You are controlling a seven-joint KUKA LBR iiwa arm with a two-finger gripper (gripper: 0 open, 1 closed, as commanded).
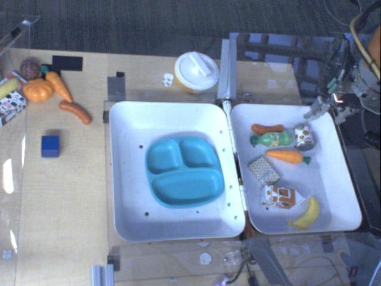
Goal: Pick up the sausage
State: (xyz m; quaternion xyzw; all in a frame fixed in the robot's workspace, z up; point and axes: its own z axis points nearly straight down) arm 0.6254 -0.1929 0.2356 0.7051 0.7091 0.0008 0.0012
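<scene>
Sausage [267,128] left of gripper [317,108]

The gripper [318,107] at the right bin's [351,210] upper right corner is too small and blurred to make out. The arm [366,70] behind it is cut off by the right edge. Far to its left, a patterned carton [11,107] and a yellow item [7,88] are cut by the left edge.

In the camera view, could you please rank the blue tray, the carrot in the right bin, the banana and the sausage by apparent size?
1. Blue tray, far the largest.
2. Carrot.
3. Banana and sausage look alike; unranked.
</scene>
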